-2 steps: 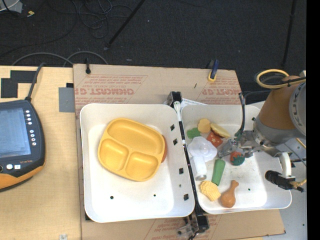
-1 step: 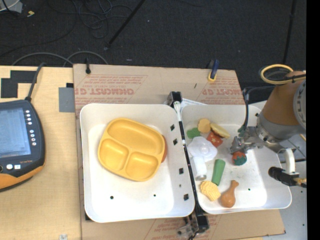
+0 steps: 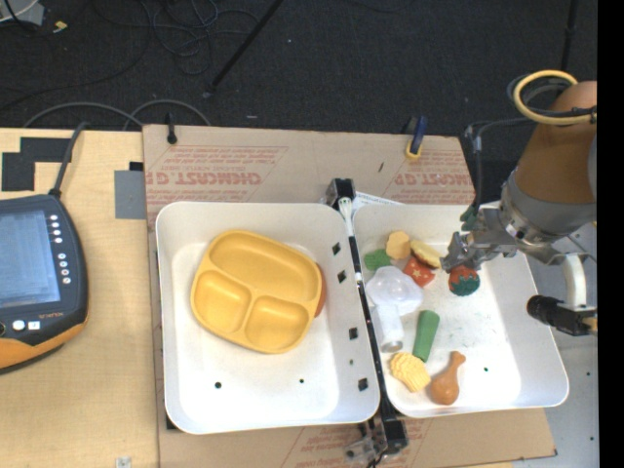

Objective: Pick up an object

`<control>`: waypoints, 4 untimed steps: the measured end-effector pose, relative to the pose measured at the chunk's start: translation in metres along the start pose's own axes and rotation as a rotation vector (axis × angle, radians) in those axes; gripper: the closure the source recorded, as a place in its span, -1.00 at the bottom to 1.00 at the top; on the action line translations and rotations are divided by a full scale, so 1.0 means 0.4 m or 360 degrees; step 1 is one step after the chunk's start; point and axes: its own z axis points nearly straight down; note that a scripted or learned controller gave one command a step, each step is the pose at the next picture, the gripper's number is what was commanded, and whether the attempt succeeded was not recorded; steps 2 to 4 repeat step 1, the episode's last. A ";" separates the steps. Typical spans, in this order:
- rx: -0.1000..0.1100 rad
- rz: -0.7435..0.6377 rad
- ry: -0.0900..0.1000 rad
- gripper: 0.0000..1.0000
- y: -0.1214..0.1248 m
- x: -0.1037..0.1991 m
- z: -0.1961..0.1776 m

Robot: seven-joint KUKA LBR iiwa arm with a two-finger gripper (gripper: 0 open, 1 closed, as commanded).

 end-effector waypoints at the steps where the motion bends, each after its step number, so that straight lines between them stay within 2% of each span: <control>1: 0.0007 -0.0002 0.0001 1.00 -0.003 0.188 -0.146; 4: 0.0007 -0.0002 0.0001 1.00 -0.003 0.188 -0.146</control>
